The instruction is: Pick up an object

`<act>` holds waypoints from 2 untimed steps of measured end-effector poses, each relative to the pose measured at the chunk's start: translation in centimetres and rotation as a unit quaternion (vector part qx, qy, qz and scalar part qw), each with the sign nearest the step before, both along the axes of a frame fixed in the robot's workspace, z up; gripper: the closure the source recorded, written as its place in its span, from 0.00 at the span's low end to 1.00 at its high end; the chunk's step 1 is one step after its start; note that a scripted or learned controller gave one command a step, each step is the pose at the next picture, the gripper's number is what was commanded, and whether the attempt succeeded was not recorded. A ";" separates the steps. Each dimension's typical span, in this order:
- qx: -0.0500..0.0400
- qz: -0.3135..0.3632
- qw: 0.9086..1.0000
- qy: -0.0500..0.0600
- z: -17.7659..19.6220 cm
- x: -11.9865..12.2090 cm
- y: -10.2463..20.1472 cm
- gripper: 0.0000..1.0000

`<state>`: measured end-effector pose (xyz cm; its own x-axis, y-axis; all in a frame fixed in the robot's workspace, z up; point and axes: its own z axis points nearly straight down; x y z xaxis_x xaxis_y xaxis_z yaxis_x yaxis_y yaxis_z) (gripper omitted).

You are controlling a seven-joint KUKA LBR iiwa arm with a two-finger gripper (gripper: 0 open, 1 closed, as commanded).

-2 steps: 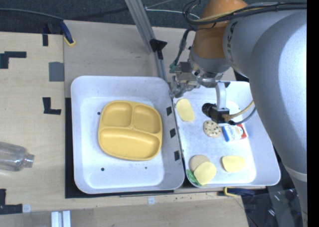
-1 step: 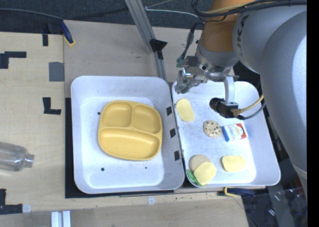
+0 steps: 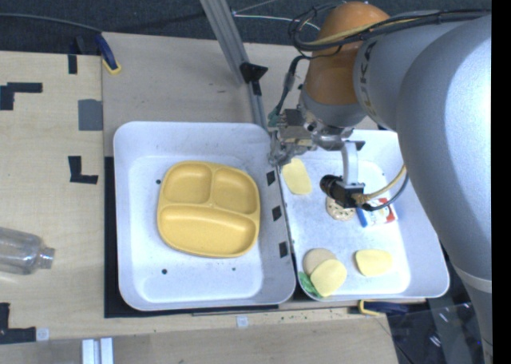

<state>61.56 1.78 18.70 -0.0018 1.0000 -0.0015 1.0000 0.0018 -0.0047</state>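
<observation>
Yellow divided plate [image 3: 209, 208] in the left bin [image 3: 128, 195], gripper [image 3: 281, 147] over the right bin [image 3: 415, 271] near a pale yellow piece [image 3: 297, 178] right of the plate, grip state unclear, clear bottle [image 3: 22, 251] on the counter [image 3: 48, 155] left of the plate.

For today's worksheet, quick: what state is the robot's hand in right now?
Hand: over the right bin, just above a yellow piece; open or shut cannot be told.
</observation>
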 end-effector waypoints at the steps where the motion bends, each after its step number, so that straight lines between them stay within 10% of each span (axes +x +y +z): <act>1: 0.000 0.000 1.000 -0.001 0.2 0.1 0.0 0.00; 2: 0.001 0.001 1.000 -0.001 1.2 0.1 0.0 1.00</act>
<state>61.63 1.82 19.87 -0.0035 1.0000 -0.0002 1.0000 0.0035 -0.0031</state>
